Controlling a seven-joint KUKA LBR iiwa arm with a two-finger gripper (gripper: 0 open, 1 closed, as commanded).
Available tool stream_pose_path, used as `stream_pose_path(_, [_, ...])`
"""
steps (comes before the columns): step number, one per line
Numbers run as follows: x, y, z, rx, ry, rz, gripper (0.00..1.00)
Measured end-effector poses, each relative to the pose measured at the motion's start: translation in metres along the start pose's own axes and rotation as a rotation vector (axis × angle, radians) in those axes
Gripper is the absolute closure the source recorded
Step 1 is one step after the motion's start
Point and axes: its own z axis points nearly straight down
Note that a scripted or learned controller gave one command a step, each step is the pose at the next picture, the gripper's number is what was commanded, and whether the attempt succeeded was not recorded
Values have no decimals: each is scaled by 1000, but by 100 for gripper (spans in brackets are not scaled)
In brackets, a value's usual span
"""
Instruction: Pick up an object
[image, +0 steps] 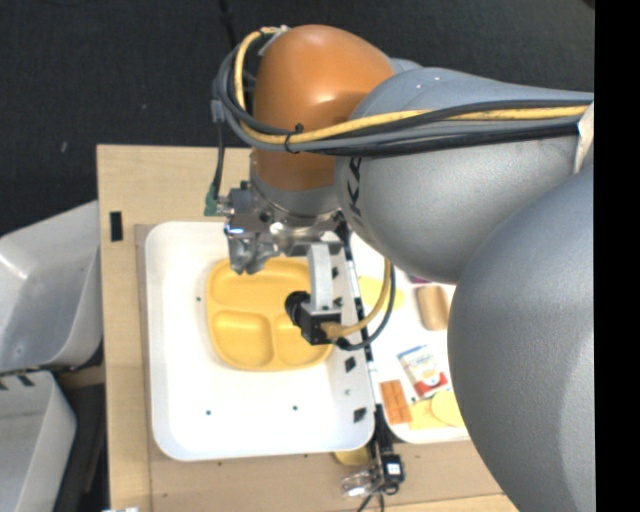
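A yellow divided plate lies in the left white bin, toward its far right part. My gripper hangs straight over the plate's far edge, under the orange wrist band. The wrist body and a white bracket with a black fitting cover the plate's right side. From this angle I cannot make out whether the gripper touches the plate.
The right bin is mostly hidden by the grey arm. In its visible strip lie a tan cylinder, a white and red packet, an orange packet and a yellow piece. Bare wooden bench surrounds the bins.
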Motion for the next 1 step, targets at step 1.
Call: stream_pose_path(1, [-27,-79,-31,8,-3,4,100])
